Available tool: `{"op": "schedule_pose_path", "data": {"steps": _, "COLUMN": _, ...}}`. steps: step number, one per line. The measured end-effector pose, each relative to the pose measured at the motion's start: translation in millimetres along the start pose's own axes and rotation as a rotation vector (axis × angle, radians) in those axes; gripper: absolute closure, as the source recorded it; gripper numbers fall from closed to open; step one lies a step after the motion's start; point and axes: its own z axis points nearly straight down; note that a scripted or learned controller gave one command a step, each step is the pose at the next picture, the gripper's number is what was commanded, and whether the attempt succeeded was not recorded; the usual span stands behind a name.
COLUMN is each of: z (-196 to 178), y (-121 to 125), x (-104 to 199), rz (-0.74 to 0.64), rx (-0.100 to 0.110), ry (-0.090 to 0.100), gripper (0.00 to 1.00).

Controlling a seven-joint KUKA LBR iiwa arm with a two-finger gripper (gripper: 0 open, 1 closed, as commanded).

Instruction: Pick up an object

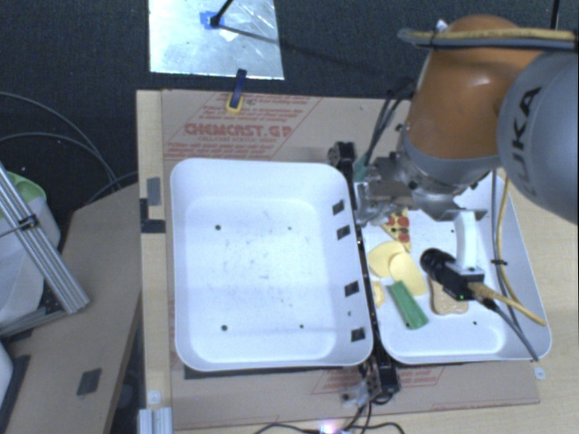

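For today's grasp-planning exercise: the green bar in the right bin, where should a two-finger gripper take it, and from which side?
Grip the green bar across its narrow width at mid-length, coming straight down from above. It lies flat and slanted on the floor of the right bin. Its long edges look free, while a yellow disc crowds its upper end.

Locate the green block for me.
In the camera view, the green block lies in the right-hand bin, toward its near edge. It is just in front of the yellow discs and left of a tan piece.
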Motion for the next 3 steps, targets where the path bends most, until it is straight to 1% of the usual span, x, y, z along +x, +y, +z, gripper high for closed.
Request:
{"op": "schedule_pose_path", "data": {"steps": 1, "z": -103.2, "y": -14.4, "x": 43.9, "rz": 0.0, "rx": -0.004, "ry": 0.002, "gripper": 1.0}}
{"op": "schedule_pose_path", "data": {"steps": 2, "z": -193.9, "y": 0.8, "x": -6.8, "rz": 0.011, "rx": -0.004, "ry": -0.003, "gripper": 1.0}}
{"op": "schedule_pose_path", "data": {"steps": 3, "z": -75.8, "y": -8.8, "x": -85.9, "rz": 0.016, "rx": 0.018, "ry": -0.006, "gripper": 1.0}}
